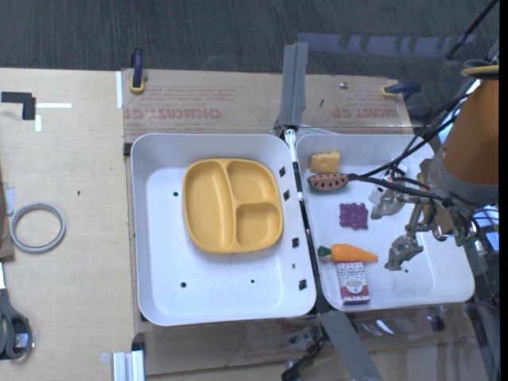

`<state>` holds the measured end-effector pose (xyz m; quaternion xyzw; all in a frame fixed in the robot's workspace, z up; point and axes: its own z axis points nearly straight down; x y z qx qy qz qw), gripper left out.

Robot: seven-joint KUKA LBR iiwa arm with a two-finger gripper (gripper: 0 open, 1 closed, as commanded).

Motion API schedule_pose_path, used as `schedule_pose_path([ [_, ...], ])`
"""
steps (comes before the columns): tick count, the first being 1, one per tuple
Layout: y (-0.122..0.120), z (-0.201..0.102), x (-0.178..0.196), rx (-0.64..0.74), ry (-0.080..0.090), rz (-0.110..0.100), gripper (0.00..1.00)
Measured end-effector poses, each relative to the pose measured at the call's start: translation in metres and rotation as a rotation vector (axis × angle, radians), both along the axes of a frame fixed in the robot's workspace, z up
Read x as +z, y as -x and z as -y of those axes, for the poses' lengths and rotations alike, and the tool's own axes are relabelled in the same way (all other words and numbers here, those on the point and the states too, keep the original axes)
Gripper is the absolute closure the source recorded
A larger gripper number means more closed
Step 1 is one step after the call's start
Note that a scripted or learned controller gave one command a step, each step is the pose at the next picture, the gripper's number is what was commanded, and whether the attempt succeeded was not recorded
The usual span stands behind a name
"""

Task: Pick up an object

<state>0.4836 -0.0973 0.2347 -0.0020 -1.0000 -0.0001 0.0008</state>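
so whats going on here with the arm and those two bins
The grey arm's tool hangs over the right white bin, close to the small items lying there: a plastic orange carrot, a purple bunch of grapes, a small red-and-white carton and a yellow block. Nothing sits between its fingers. A yellow divided plate lies in the left white bin.

On the table, the left bin [151, 292] holds a yellow divided plate [232, 205], while the right bin [452, 288] holds a carrot [352, 253], a purple grape bunch [354, 215], a red packet [353, 283] and the tool [403, 251] hovering just beside the carrot.
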Motion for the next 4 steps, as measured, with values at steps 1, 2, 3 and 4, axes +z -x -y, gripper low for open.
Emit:
schedule_pose_path([
  [1, -0.019, 0.006, -0.101, -0.237, 0.000, -0.002, 0.00],
  [2, -0.025, 0.013, -0.141, -0.564, 0.001, 0.001, 0.00],
  [3, -0.036, 0.020, -0.141, -0.624, -0.001, 0.002, 0.00],
  [4, -0.037, 0.020, -0.133, -0.622, -0.001, -0.002, 1.00],
])
